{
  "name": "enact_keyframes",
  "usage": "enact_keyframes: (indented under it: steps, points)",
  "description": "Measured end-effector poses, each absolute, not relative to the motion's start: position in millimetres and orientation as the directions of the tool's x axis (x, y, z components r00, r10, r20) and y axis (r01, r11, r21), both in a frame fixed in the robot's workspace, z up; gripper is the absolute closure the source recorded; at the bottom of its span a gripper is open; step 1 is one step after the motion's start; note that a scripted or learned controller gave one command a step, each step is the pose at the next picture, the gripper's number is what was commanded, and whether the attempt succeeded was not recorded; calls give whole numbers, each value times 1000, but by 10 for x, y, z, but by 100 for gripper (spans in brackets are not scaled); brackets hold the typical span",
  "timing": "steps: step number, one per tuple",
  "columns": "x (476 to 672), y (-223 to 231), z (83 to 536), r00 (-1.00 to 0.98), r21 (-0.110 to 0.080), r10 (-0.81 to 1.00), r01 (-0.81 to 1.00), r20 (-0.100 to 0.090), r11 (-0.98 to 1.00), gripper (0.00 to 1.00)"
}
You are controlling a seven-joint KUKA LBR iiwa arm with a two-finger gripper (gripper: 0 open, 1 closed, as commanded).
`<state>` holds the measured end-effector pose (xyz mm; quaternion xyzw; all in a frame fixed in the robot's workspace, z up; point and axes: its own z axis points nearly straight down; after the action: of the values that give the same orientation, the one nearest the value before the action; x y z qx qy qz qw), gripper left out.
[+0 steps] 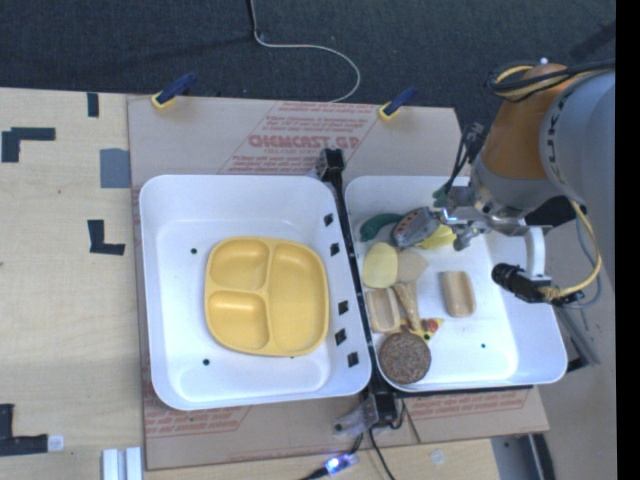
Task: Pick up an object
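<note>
Pick unfinished: gripper low over right bin clutter beside grey object, grasp undeterminable, nothing lifted.

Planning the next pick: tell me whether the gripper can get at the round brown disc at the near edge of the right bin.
Probably yes. The round brown disc lies uncovered on top, and the gripper hangs over the same bin; only the tan sticks touch its far side.
</note>
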<state>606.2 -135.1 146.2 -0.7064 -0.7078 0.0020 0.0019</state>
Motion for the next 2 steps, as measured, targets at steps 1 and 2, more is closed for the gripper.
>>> enact_keyframes:
  steps: [1,2]
  points:
    - [6105,-1310,1008,-3,-5,1000,1000,0,3,0]
    - [6123,-1292,865,-2,2,1000,1000,1,2,0]
